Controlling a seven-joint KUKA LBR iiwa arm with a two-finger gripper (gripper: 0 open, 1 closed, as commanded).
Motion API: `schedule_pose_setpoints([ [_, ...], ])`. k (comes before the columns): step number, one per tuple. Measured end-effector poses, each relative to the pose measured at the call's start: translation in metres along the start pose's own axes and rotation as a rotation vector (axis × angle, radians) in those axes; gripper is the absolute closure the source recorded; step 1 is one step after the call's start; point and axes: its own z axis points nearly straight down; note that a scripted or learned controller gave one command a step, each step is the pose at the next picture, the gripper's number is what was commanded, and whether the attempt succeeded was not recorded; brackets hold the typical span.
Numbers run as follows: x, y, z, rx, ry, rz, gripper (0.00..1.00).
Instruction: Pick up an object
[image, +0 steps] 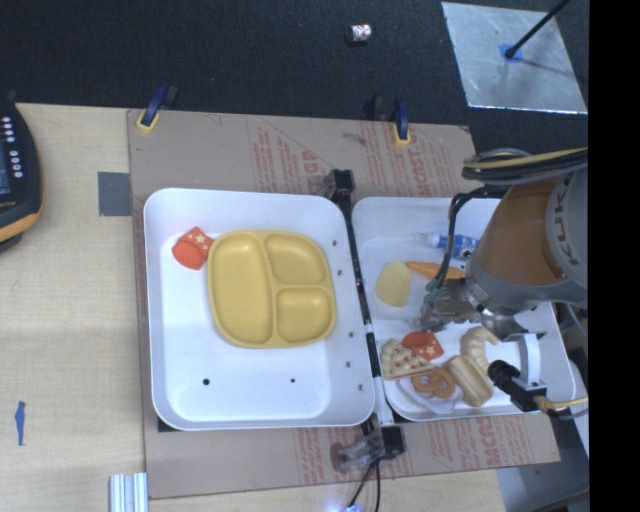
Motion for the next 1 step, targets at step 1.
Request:
schedule_pose_setpoints([
  [1, -0.0453, 0.0307, -0.0388, -0.007, -0.002, 0.006, 1.0],
])
